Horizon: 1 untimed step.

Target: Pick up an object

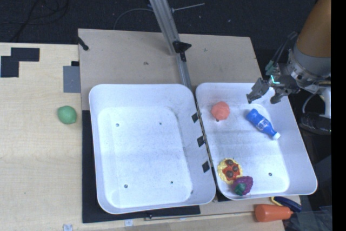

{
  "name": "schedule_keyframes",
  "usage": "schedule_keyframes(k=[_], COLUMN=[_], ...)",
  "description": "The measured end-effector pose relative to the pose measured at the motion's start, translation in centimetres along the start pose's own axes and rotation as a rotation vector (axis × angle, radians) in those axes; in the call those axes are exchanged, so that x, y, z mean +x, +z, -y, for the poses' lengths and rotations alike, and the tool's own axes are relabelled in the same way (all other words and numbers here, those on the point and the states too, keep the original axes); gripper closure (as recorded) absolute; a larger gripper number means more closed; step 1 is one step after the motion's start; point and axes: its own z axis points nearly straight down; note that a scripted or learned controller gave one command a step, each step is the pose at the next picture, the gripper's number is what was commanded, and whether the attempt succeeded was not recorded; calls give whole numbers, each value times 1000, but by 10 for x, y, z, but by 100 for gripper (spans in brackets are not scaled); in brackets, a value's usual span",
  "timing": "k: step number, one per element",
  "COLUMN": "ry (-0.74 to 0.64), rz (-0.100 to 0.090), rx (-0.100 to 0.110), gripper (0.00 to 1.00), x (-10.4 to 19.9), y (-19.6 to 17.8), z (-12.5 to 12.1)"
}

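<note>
Camera view showed the jaws (268, 90) spread open and empty at right-centre, above the small blue plastic bottle (263, 123) in the right white bin (303, 170); its roundness could roll it away.

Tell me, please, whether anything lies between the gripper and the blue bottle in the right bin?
Nothing visible does. The gripper hangs over the right bin's upper right corner, and the blue bottle lies just below it in the view, with bare white floor between. The orange ball sits off to the left.

Even overhead light, bright white bins (140, 116), dark floor, soft focus, faint shadows
</note>
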Motion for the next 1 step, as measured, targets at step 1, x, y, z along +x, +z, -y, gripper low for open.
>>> schedule_keyframes(k=[1], ry=[0], rz=[0], rx=[0], gripper=[0], x=[0], y=[0], z=[0])
